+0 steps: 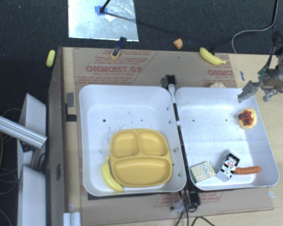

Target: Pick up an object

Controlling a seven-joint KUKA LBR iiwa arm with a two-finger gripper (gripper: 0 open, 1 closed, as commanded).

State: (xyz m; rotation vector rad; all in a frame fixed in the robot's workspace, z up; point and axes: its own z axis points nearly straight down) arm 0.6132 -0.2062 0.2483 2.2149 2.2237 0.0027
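tool (256, 92) seemingly open, empty, above right bin (217, 102).

Your gripper (257, 91) hangs over the right bin's (212, 112) far right corner, fingers spread. Below it lies a pizza toy (247, 118); the near edge has a sausage (246, 170), carton (228, 165) and green box (202, 171).

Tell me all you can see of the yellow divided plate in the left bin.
The yellow plate looks like smooth moulded plastic, roughly rectangular with rounded corners. Raised ridges split it into three wells: two smaller ones on the far side and one wide one on the near side. It lies flat and right way up in the near part of the left bin, close to the wall shared with the right bin. A banana curves along its near left corner, apparently touching it.
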